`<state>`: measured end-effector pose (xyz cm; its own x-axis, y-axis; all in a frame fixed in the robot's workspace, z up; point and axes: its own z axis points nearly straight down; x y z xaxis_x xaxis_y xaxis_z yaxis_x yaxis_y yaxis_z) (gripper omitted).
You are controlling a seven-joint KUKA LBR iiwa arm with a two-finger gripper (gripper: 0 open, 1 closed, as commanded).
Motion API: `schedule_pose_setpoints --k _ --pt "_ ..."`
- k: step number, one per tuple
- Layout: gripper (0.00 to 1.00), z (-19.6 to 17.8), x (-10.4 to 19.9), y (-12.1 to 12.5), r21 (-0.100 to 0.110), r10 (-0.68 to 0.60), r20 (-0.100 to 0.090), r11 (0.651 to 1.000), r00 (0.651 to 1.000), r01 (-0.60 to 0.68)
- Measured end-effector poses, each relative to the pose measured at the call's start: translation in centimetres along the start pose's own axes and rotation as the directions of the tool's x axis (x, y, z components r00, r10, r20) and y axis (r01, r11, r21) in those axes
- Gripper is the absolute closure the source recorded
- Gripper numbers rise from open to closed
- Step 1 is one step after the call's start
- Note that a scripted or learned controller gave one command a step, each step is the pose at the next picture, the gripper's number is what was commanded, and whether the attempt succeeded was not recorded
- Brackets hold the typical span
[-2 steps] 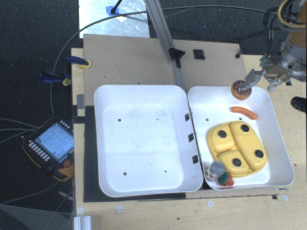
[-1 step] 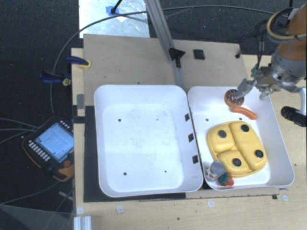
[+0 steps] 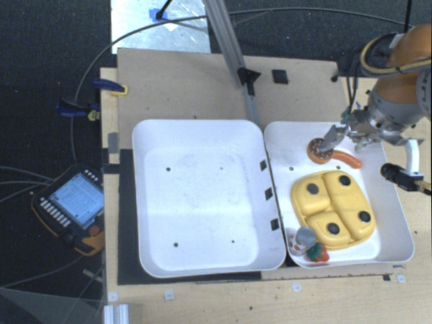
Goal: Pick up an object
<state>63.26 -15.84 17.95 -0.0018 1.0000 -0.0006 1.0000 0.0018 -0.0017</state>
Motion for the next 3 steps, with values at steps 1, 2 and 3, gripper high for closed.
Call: schedule_pose_setpoints --k 1,2,3 --pt "0.00 6.1 -0.1 -0.6 0.001 0.000 -0.001 1.000 1.000 0.000" --pt "1.00 4.7 -0.1 -0.3 -0.006 -0.001 0.001 1.000 1.000 0.001" --pt "1.00 -1.8 -0.2 -0.6 -0.009 -0.002 0.001 1.000 1.000 0.002"
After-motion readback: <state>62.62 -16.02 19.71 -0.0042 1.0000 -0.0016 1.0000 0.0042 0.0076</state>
